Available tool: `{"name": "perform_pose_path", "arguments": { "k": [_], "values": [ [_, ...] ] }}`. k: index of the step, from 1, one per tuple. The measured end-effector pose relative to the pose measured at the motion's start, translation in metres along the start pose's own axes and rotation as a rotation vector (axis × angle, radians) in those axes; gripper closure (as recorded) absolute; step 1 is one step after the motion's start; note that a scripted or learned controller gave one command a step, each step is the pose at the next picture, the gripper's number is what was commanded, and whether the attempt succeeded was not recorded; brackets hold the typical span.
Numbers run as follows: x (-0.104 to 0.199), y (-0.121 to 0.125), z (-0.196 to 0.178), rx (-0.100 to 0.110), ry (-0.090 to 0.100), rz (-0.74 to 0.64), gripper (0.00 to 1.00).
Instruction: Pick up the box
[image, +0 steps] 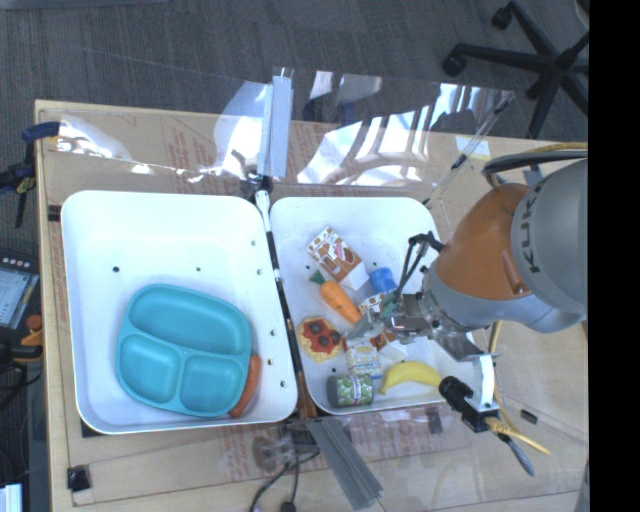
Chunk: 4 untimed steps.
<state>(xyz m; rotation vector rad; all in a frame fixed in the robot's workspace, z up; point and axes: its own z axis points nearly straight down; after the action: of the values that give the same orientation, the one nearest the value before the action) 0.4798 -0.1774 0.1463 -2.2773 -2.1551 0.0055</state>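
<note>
The box (335, 255) is a small carton with a brown and white print, lying in the upper middle of the right bin (400, 212). My gripper (388, 318) hangs low over the middle of that bin, below and to the right of the box and apart from it. It sits among small toy items, just right of an orange carrot (340, 299) and below a blue piece (382, 279). The grey arm with its orange band (480, 260) reaches in from the right and covers the bin's right side.
The right bin also holds a pizza slice (320, 338), a white packet (364, 356), a green can (352, 390) and a banana (410, 376). In the left bin (150, 215) lie a blue divided plate (185, 350) and a sausage (248, 385).
</note>
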Motion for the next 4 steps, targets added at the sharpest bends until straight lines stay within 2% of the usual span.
{"name": "perform_pose_path", "arguments": {
  "k": [1,2,3,4],
  "values": [
    [0.013,0.084,0.002,-0.003,-0.001,0.019,0.00],
    [0.030,0.169,0.055,-0.003,-0.001,0.003,0.00],
    [0.032,0.170,0.045,-0.001,-0.001,-0.006,1.00],
    [0.082,0.105,0.054,-0.005,-0.002,-0.098,1.00]
  ]
}}
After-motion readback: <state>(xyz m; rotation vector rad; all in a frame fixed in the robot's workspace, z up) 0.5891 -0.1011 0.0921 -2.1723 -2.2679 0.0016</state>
